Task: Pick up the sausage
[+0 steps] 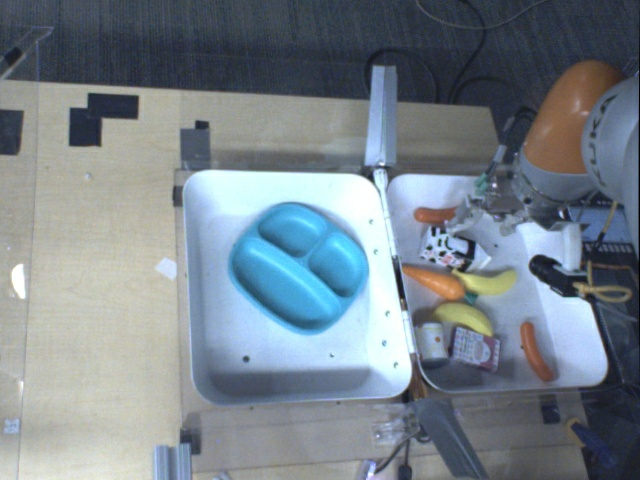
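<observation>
Pale wooden bench (100, 268) on dark carpet (200, 18) bears both bins; whether the pincer (487, 206) is open, I cannot tell.

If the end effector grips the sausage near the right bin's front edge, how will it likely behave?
The sausage is slim and rounded, so it may roll or slip under a nudge. It looks like a smooth, probably light toy. It lies apart from its neighbours in the right bin, so access seems easy.

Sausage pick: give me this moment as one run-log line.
arm: over right bin | gripper: near top sausage, nothing seen held | second sausage: lower right of bin | left bin: blue tray
</observation>
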`<state>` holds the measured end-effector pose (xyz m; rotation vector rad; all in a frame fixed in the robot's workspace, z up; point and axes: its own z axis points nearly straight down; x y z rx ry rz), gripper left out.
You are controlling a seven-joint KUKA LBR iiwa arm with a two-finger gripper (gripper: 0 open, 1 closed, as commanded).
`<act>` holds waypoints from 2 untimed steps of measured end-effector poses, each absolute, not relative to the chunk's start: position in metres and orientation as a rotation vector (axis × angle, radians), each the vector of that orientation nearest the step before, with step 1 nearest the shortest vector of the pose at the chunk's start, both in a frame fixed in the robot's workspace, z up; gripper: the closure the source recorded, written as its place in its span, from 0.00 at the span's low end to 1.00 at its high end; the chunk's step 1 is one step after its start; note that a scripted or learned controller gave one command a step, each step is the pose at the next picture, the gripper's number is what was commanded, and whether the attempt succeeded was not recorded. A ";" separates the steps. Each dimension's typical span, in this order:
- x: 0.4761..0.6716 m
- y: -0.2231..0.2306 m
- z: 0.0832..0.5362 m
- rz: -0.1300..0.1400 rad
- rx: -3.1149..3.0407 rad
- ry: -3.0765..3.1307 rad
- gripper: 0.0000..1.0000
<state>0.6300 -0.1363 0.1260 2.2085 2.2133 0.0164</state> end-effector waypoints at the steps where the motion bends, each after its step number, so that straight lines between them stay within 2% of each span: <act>1: 0.573 -0.166 0.112 0.040 2.163 2.221 0.00; 2: 0.663 -0.187 0.086 0.003 2.150 2.286 0.00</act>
